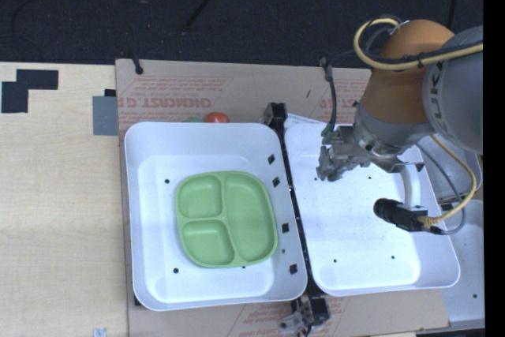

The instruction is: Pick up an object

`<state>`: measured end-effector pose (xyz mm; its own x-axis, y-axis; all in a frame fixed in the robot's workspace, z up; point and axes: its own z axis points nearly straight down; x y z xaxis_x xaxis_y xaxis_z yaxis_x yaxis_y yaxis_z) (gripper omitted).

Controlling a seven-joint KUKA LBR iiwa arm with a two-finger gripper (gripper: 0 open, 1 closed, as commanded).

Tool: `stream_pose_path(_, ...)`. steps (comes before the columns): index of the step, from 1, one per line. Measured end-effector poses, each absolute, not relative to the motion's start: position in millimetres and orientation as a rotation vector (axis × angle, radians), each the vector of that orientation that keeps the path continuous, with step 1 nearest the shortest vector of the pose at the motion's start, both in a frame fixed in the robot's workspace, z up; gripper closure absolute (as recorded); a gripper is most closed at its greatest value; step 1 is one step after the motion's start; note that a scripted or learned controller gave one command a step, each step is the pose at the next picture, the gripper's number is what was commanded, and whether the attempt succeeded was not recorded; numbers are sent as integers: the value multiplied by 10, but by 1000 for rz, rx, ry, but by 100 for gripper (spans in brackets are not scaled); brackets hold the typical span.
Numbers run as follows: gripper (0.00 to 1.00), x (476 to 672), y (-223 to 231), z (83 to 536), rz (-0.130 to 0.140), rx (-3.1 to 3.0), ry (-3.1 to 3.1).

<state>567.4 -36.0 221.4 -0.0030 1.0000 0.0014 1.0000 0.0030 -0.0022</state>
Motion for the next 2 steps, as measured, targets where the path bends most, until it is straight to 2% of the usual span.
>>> stream_pose_path(2, 100, 6159, 719, 2178, 1, -2215, -2224)
